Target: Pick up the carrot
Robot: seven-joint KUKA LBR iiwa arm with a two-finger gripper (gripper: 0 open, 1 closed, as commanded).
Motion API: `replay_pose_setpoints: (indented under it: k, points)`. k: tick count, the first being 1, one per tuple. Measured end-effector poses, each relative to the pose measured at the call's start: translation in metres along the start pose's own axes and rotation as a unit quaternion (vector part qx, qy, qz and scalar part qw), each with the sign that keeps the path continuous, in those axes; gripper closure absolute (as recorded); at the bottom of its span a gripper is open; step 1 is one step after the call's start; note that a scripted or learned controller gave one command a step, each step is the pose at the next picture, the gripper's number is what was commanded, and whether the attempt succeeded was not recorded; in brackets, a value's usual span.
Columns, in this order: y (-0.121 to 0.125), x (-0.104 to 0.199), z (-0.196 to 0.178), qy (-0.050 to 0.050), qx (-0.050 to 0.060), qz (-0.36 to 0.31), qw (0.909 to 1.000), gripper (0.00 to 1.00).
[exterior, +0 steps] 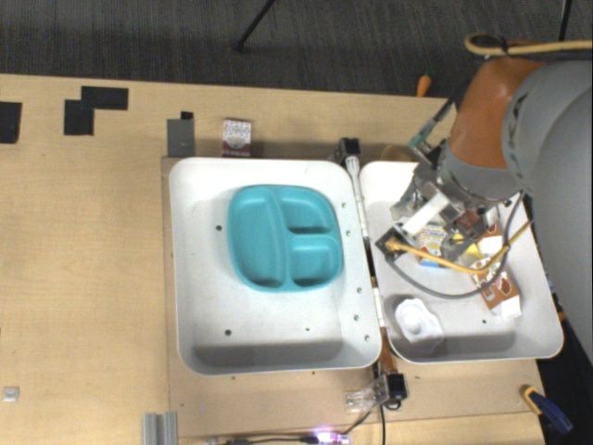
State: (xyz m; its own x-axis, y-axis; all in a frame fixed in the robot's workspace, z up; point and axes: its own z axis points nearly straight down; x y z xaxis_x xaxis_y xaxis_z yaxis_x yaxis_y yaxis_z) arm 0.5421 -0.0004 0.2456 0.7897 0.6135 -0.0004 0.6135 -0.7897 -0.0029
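My gripper [434, 234] is low inside the right bin [533, 336], over the middle of its floor. The grey wrist and its orange band cover the bin's far right part. I cannot pick out the carrot for certain; the gripper and wrist hide whatever lies beneath them. Small things crowd around the gripper: a yellow piece [485, 247], a small blue piece [432, 260] and a brown block [501, 292].
A white lumpy object [417, 319] lies at the right bin's near left corner. The left bin [199, 327] holds a teal divided plate [283, 236]. A raised rim [367, 248] separates the two bins.
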Motion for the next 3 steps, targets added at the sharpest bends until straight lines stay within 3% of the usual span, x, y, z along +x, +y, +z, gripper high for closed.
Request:
replay_pose_setpoints:
  k: [3]
  points:
    - [0.0, 0.0, 0.0, 0.0, 0.0, 0.0, 1.0, 0.0]
